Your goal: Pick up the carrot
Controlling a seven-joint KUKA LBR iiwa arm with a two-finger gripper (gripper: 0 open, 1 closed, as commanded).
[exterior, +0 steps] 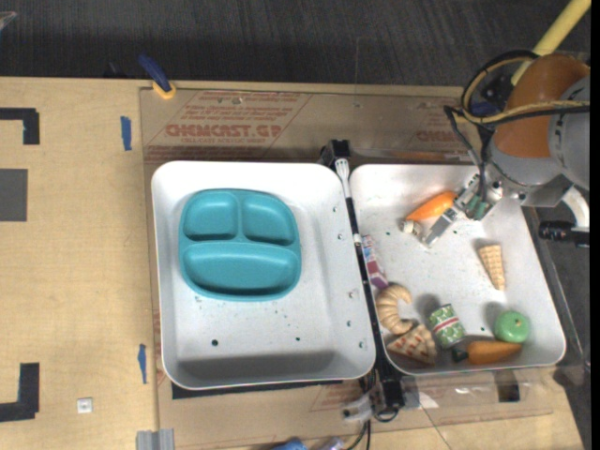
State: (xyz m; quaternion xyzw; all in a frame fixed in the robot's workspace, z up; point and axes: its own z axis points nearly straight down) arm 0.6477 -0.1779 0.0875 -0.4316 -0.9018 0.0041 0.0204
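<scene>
Over the right bin [530, 251], the end effector [448, 218] sits low against the carrot [429, 208] near the back wall, though I cannot tell whether it is open or gripping, so a shallow, off-centre pinch could let the carrot slip away.

teal divided plate [240, 243] fills the left bin [178, 345]; right of that plate: cone [492, 263], green apple [512, 325], croissant [394, 308].

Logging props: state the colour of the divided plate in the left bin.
Teal blue; the divided plate shows plainly in the camera view.
</scene>
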